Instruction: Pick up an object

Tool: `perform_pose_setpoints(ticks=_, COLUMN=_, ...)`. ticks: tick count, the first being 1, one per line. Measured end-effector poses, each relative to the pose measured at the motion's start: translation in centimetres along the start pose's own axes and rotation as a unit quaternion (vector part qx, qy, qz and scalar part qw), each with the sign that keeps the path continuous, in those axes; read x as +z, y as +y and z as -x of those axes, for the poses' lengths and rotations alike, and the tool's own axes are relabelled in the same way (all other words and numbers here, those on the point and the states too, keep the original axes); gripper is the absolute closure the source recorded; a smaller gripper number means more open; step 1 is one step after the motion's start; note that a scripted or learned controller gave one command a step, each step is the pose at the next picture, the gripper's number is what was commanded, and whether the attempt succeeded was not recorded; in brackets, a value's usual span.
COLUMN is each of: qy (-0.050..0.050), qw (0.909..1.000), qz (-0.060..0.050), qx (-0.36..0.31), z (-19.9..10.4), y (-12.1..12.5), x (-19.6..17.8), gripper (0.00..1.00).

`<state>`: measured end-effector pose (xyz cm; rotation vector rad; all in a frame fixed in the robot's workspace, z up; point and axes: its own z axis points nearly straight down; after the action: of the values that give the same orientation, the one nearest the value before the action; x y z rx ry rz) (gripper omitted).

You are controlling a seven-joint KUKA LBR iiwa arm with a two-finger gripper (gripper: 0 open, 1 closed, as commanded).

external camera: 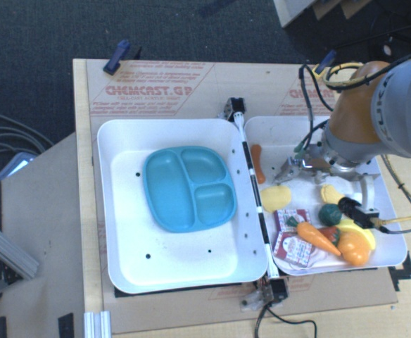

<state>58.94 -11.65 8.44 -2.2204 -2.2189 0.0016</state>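
1. Target (judged): no object is set by the task. The yellow lump (276, 197) is taken as the easiest pick. It lies in the right bin (395, 253), just beside the far left corner of the packet (293, 241).
2. Handling (judged): it looks like a toy food, so it is expected to be light, stiff and smooth, and could slip. It should be taken across its short width at the middle. Open floor is seen on its far side from the packet.
3. Gripper (317, 169): it hangs over the right bin, beyond the packet's far edge. The jaw state cannot be told from this angle, and nothing is seen held.
4. Neighbours: a carrot (317, 236) lies across the packet's right edge. A green piece (330, 215) and a yellow-orange fruit (355, 243) are crowded just right of the packet. An orange stick (257, 162) lies farther back than the packet, along the bin's left wall.
5. The blue plate (190, 187) sits well apart, left of the packet, in the left bin (121, 259).
6. Writing: "CHEMCAST GP" is read in red on the board (149, 90) behind the bins. The smaller lines under it are too small to read, as is the print on the packet.
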Motion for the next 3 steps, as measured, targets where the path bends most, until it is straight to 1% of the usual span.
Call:
perform_pose_setpoints(ticks=1, qy=0.000, qw=1.0000, qz=0.000, qx=0.000, z=-1.58, y=-7.00, x=0.04, gripper=0.00)
perform_pose_setpoints(ticks=2, qy=0.000, qw=1.0000, qz=0.001, qx=0.000, z=-1.60, y=-6.95, x=-0.95, gripper=1.00)
perform_pose_setpoints(ticks=3, qy=0.000, qw=1.0000, qz=0.001, qx=0.000, z=-1.60, y=-6.95, x=-0.95, gripper=0.00)
